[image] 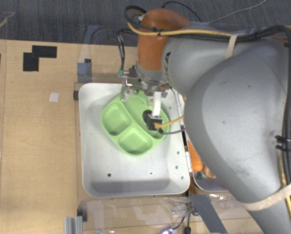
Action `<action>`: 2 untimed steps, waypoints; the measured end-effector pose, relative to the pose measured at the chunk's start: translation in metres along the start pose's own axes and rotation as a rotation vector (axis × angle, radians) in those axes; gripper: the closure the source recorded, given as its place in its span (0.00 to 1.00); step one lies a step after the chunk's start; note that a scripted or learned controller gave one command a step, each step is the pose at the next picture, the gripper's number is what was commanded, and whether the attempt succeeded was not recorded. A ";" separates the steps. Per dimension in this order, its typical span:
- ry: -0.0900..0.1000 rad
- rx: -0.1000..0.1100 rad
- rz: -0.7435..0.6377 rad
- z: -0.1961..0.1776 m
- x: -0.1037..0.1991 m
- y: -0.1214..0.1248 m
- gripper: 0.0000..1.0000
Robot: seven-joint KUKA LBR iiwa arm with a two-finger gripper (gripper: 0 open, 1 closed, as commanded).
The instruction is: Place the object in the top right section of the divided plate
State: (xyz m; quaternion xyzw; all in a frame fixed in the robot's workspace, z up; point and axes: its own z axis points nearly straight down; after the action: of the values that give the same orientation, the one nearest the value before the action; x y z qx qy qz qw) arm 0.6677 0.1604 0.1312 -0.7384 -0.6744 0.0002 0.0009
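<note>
A light green divided plate [120,123] lies tilted in the left white bin [96,174]. Its left and lower sections show bare green. My gripper [139,90] hangs from the orange-banded wrist over the plate's upper right section and covers most of it. I can make out nothing held beneath it. An orange object [197,163] peeks out in the right bin, mostly hidden under the arm.
The big grey arm covers nearly all of the right bin [200,183]. Black markers [37,56] sit on the wooden bench at the far left. The left bin's floor below and left of the plate is bare white.
</note>
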 end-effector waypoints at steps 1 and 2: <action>0.003 -0.005 0.124 -0.030 0.064 -0.087 0.00; 0.001 -0.004 -0.156 -0.067 0.016 -0.109 0.00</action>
State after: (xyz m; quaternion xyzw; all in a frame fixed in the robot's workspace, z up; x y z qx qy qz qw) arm 0.5605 0.1857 0.1985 -0.6835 -0.7299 -0.0015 -0.0003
